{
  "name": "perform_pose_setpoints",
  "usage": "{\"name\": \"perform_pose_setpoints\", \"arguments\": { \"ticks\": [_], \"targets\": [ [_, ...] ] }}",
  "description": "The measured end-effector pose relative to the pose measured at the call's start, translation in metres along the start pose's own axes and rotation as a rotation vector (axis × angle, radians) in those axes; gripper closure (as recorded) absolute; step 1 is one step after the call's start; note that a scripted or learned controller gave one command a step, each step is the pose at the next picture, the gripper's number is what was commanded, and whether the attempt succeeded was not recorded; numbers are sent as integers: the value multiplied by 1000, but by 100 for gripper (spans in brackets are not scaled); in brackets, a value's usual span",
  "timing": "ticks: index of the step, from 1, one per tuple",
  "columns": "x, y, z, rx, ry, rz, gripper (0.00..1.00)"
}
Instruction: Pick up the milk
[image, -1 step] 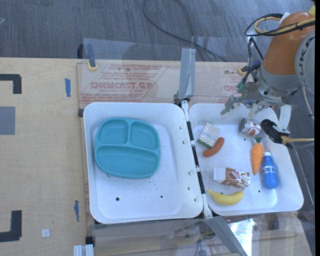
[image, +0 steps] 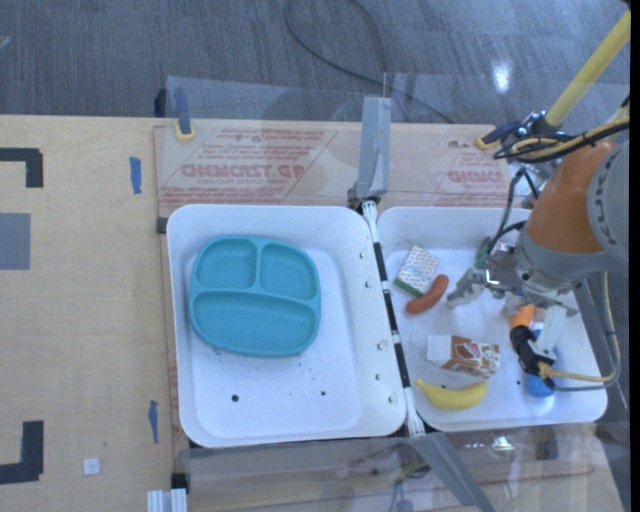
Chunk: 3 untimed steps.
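Note:
The milk (image: 418, 268) is a small white carton with coloured specks and a green side, lying in the right bin (image: 592, 398) near its left wall. A red sausage (image: 428, 293) touches its lower edge. My gripper (image: 470, 290) hangs low over the middle of the right bin, just right of the sausage and carton. The view shows no contact between it and either of them. The grey arm with its orange band (image: 565, 215) reaches in from the right.
A brown and white packet (image: 468, 354) and a banana (image: 452, 393) lie at the front of the right bin. A small orange thing (image: 522, 318) and a blue thing (image: 540, 385) sit under the wrist. The left bin (image: 300, 400) holds a teal divided plate (image: 256, 296).

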<state>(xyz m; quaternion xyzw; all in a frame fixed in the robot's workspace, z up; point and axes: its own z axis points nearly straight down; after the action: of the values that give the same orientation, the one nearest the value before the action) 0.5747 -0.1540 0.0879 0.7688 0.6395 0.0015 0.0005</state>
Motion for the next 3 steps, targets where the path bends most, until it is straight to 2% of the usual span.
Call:
{"name": "perform_pose_setpoints", "arguments": {
  "ticks": [1,2,3],
  "targets": [
    [-8,-77,0,-4,1,-130,0],
    [25,-96,0,-11,-4,-258,0],
    [24,-94,-9,-13,-4,-253,100]
  ]
}}
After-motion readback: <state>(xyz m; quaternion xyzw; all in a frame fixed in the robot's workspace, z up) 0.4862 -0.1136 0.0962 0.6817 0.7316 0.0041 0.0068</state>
